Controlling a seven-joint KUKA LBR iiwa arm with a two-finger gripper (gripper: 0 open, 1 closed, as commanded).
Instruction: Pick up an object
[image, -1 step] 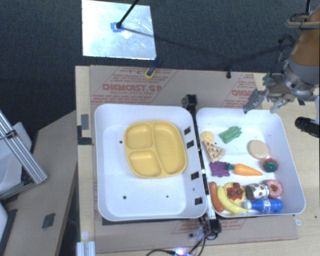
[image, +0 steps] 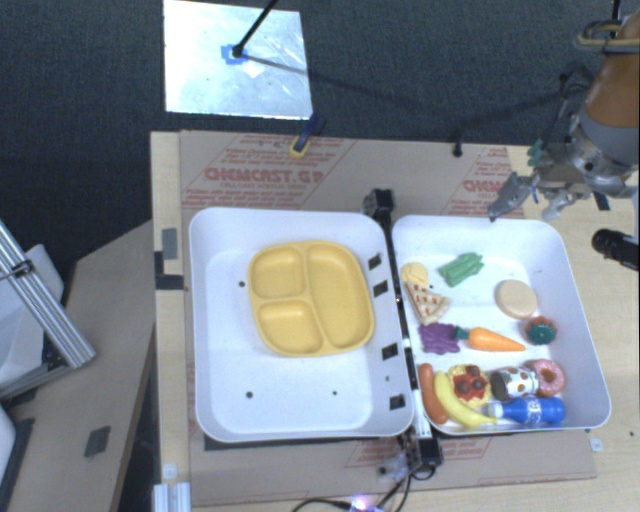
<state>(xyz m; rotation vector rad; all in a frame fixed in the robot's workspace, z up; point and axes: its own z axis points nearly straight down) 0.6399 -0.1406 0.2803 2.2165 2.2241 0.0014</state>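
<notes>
Progress: nothing lifted yet; whole pick remains.
Claw (image: 527, 196): fingers spread apart, empty, poised above right bin's (image: 575, 270) far rim.
Objects: toy foods, carrot (image: 494, 340) among them, lie in right bin.

A sectioned tray (image: 305, 298) lies in the left bin (image: 215, 330); toy foods (image: 480, 345) crowd the right bin (image: 575, 300).

Yellow three-compartment plate (image: 308, 298) lies in left white bin (image: 215, 330); silver sheet (image: 237, 58) lies beyond the desk (image: 120, 300).
</notes>
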